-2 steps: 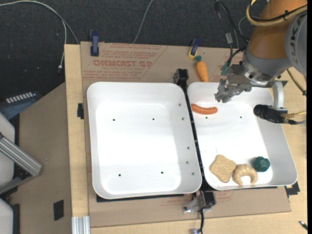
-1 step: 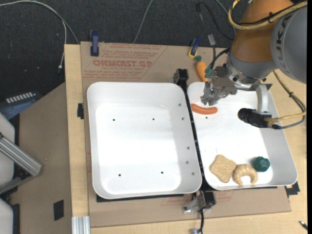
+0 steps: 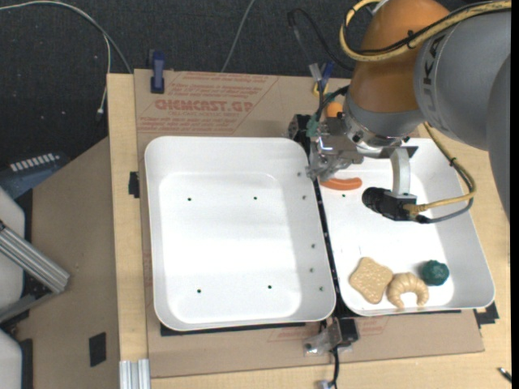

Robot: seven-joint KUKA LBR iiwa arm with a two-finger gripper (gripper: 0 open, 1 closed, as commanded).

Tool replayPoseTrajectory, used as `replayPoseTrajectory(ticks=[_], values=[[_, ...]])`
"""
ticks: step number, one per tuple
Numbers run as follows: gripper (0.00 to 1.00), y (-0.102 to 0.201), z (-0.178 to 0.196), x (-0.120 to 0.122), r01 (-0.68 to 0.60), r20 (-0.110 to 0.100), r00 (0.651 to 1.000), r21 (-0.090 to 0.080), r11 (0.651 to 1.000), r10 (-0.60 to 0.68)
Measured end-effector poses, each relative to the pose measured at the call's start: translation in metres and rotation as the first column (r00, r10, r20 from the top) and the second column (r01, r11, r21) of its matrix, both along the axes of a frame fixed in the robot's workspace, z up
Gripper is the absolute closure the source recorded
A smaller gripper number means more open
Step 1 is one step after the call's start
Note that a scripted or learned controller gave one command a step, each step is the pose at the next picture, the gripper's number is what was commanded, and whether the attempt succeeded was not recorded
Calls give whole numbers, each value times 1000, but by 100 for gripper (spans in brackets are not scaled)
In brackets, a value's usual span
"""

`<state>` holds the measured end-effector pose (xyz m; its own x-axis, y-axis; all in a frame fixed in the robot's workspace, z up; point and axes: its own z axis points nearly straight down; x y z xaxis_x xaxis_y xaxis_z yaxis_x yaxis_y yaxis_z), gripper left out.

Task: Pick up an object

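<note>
Dark carpet floor (image 3: 65, 63), white cables (image 3: 85, 23), cardboard (image 3: 203, 104), perhaps aluminium rail (image 3: 32, 262).

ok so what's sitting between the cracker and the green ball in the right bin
In the camera view, the croissant lies between the cracker and the green ball, touching the cracker and just short of the ball, near the right bin's front rim.

The arm (image 3: 454, 63) runs off the frame's right edge and hides the right bin's (image 3: 466, 241) far corner (an orange object (image 3: 340, 183) shows partly).

Robotics lab, cardboard-topped bench (image 3: 203, 104), loose cables (image 3: 73, 23) (dark carpet), aluminium framing (image 3: 32, 262)
</note>
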<state>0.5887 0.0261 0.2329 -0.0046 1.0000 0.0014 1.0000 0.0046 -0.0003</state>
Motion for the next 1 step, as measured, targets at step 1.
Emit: replayPoseTrajectory(ticks=[1], values=[[100,55,1,-27,-1,0,1000,0,1000,1]])
